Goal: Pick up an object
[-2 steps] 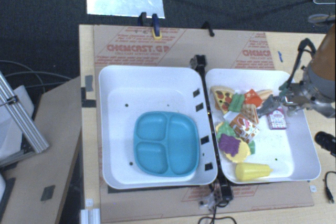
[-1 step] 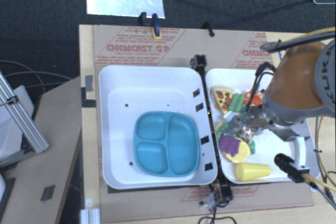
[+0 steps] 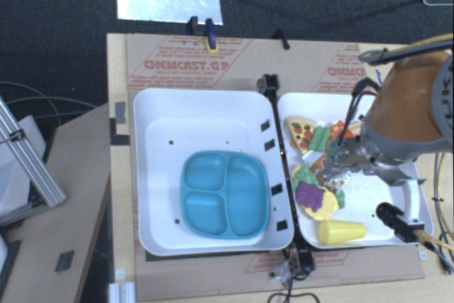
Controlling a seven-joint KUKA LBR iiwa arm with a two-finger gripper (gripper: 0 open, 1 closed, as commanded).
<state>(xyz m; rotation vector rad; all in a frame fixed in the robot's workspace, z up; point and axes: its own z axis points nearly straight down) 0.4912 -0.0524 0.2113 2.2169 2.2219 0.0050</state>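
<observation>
The right bin (image 3: 397, 234) holds a heap of toy food: a pizza slice (image 3: 301, 133), a green piece (image 3: 320, 138), a purple bunch of grapes (image 3: 308, 191) on a yellow piece (image 3: 320, 206), and a yellow lemon-like piece (image 3: 341, 230) near the front wall. My gripper (image 3: 335, 161) reaches in from the right and is down among the toys in the middle of the heap, over a red and green striped piece (image 3: 330, 174). The arm's orange band (image 3: 411, 103) hides the bin's right part.
The left bin (image 3: 163, 117) holds a blue divided plate (image 3: 225, 193). A black divider clamp (image 3: 268, 85) sits between the bins at the back. A black part (image 3: 397, 218) of the arm hangs over the right bin's front corner. Cardboard lies under both bins.
</observation>
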